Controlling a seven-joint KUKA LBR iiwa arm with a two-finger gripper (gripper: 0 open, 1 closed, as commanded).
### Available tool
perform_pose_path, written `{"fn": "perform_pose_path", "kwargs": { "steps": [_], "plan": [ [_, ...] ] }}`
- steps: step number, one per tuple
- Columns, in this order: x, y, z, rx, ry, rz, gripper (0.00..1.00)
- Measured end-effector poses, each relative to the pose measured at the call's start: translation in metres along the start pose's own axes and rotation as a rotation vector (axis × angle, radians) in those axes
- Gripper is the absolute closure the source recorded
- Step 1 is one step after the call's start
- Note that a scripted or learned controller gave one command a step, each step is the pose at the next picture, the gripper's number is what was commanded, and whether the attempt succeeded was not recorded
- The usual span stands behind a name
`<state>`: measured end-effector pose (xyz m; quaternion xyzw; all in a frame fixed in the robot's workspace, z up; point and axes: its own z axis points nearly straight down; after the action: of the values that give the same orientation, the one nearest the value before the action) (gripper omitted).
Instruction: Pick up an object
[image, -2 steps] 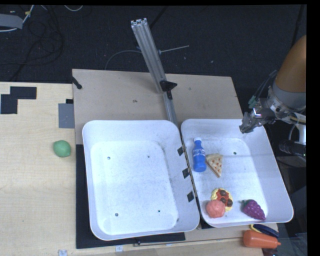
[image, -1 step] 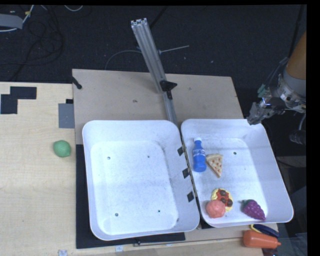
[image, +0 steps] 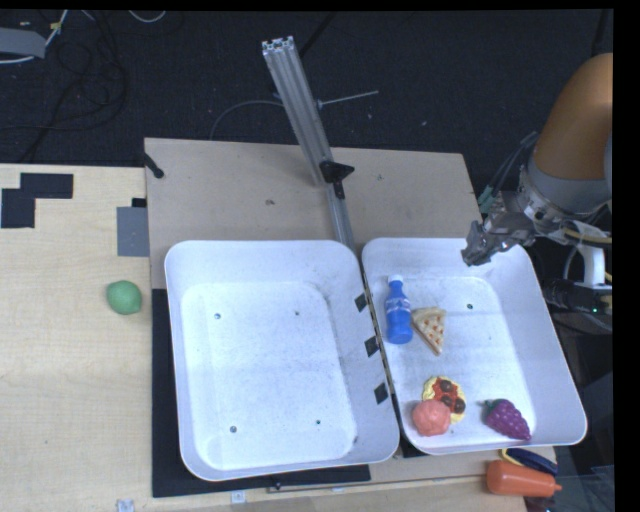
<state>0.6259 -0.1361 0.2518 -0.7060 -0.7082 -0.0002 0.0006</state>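
Objects for the picking sit in the right-hand shallow white plastic bin (image: 560, 385), so let's run through them from the overhead camera: a small blue plastic bottle with a white cap (image: 398, 313) stands or lies near the bin's left wall, close to the divide between the two bins, and just beside it to the right is a tan toy pizza wedge (image: 430, 329), the two near each other but apart. Down toward the near edge, a round pinkish-red toy fruit (image: 431, 418) is touching a yellow and dark-red toy piece (image: 445, 394) right behind it, and over to their right rests a purple toy bunch of grapes (image: 507, 418), clear of the pair. Now the arm: the grey KUKA arm with its orange band (image: 580, 105) comes in from the right, and its dark two-finger gripper (image: 477, 250) hangs over the far right corner of that same bin, by the rim, well apart from every toy; nothing shows between its tips, and whether they are spread or closed I cannot tell from this angle. Left-hand shallow white plastic bin (image: 190, 300) lies alongside, touching its neighbour at the black clips. Outside the bins, a green ball (image: 125, 297) rests on the pale wooden bench (image: 60, 400) well to the left, and an orange toy carrot (image: 520, 480) lies just beyond the right bin's near corner.
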Motion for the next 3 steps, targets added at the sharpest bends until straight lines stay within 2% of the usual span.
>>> {"fn": "perform_pose_path", "kwargs": {
  "steps": [3],
  "plan": [
    [0.148, -0.058, 0.032, 0.001, 0.000, 0.000, 1.00]
  ]
}}
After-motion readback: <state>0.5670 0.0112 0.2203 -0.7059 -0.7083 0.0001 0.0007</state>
